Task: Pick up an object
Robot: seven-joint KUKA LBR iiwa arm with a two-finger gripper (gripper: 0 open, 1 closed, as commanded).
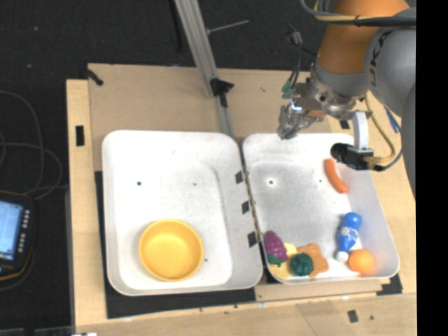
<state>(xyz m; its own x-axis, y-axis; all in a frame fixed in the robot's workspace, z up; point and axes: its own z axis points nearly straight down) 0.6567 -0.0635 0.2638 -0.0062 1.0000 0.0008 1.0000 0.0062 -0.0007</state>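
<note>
My gripper [288, 128] hangs over the far edge of the right bin [301, 187], above its back left part, and nothing shows between its fingers. An orange sausage-shaped toy [336, 175] lies near the bin's right side. Along the front edge sit a purple toy [274, 246], a dark green toy [302, 264], an orange flat piece [315, 255], a blue and white bottle-like toy [348, 233] and an orange ball [361, 261]. A yellow bowl [171, 249] rests in the front of the left bin [168, 180].
A slanted metal pole [203, 54] rises behind the bins, between them. A black cable end [348, 155] hangs off the arm beside the sausage toy. A tablet [12, 233] lies at the far left, off the bench.
</note>
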